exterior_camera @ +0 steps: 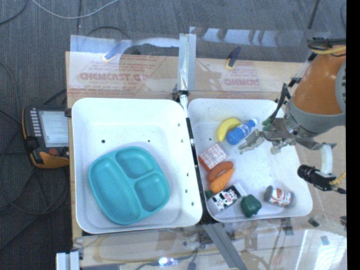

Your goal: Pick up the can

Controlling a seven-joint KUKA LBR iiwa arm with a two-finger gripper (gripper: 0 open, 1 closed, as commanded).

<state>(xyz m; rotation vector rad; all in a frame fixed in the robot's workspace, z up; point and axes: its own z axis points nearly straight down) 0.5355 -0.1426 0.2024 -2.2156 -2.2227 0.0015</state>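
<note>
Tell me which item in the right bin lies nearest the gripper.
The blue bottle, just left of the gripper, beside the banana. The can lies farther, near the bin's front edge.

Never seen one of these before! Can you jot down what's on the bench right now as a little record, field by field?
left bin: holds a teal divided tray
right bin: banana, blue bottle, can, orange item, green item, two small cartons
gripper: above the right bin, beside the bottle, holding nothing
can: lying near the bin's front right corner, apart from the gripper
</note>
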